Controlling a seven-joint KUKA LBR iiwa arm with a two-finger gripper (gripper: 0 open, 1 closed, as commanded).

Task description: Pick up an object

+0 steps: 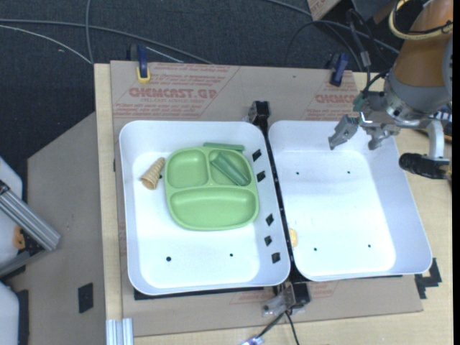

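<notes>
**Objects all lie in the left bin; the arm hangs over the right one**

Objects you could pick sit across the divider from the arm, so treat this as the approach step, with nothing grasped yet.

Nearest you, at the front of the seam between the bins, a small yellowish thing peeks out against the right white bin's edge; it is too small and too hidden to name.

Further back, in the left white bin, you have a light-green plastic divided plate, flat on the floor. A darker green oblong piece rests in its upper right compartment, and a flat green strip lies just behind the plate's rim. A tan waffle-textured cone lies just beside the plate's left edge.

Farthest, the two-finger gripper hovers over the right bin's back edge, its fingers spread apart and holding nothing.

Your next move, as I judge it, calls for a long sideways travel to the left bin, then a descent. The cone looks the easier target; the plate is probably too wide and flat.
</notes>
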